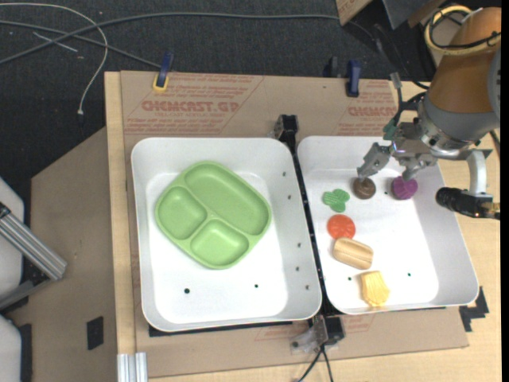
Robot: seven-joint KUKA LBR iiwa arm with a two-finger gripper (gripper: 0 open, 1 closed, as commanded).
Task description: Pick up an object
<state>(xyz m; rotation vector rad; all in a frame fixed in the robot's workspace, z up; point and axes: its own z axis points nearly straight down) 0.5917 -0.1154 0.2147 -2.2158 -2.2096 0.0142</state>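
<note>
Claw (392, 168) spread open, holding nothing; brown toy (364, 188) under one finger, purple toy (404, 188) just right.

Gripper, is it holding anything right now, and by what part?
Nothing is held. The open gripper hangs over the right bin, with a brown piece and a purple piece lying below its fingers.

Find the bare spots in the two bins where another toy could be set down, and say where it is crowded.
Free: left bin floor around the green tray; right bin floor right of the yellow toy. Crowded: the hand, brown toy, purple toy.
</note>
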